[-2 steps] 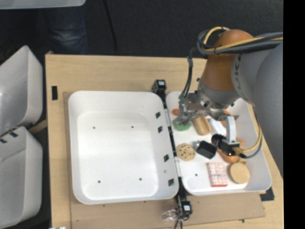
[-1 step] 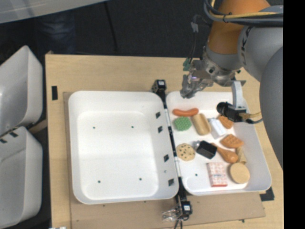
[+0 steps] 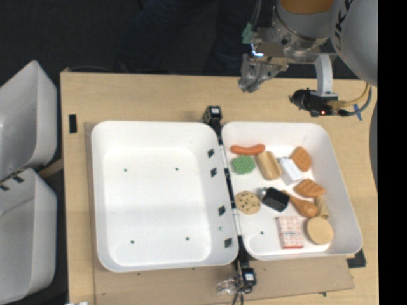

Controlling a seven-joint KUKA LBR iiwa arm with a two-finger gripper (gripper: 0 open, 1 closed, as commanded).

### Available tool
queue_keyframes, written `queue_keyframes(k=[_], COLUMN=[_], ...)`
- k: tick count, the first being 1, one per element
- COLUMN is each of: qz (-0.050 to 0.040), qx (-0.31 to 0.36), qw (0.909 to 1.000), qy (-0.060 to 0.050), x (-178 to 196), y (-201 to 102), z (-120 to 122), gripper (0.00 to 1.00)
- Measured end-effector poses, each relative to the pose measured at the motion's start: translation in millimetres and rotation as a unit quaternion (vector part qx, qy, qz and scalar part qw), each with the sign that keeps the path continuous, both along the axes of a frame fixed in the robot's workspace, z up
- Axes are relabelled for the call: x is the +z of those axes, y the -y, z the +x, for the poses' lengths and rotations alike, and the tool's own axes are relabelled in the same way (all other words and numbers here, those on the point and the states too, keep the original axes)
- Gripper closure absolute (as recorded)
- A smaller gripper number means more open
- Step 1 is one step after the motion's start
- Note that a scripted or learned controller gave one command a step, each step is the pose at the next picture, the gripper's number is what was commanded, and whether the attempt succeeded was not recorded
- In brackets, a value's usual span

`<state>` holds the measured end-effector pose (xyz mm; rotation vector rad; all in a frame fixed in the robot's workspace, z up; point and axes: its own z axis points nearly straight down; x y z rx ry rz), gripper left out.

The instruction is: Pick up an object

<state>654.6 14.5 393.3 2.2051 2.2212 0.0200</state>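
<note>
The right bin (image 3: 331,146) holds several small items. A red sausage (image 3: 247,149) lies at its far left, with a green round piece (image 3: 243,165) and a tan bread roll (image 3: 269,164) just below. A chocolate-chip cookie (image 3: 247,202) and a black block (image 3: 275,199) sit in the middle. An orange croissant (image 3: 301,158), a second pastry (image 3: 309,188), a pink-patterned card (image 3: 290,232) and a round beige disc (image 3: 319,230) lie to the right. My gripper (image 3: 253,81) hangs high above the bench beyond the bins' far edge, nothing visible in it.
The left bin (image 3: 102,189) sits beside the right one, joined by a black-clipped divider (image 3: 224,183). White seat-like shapes (image 3: 22,126) stand off the bench's left edge. Bare wooden bench (image 3: 146,94) runs behind both bins.
</note>
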Motion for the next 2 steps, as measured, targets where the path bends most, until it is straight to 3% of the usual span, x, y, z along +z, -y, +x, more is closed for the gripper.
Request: queue_keyframes(k=[1, 2], qz=[-0.0017, -0.0009], qx=[-0.002, -0.001], qw=[1.0000, 0.9999], qy=[0.003, -0.014], x=[169, 44], y=[8, -35], z=[29, 17], gripper=[1.00, 1.00])
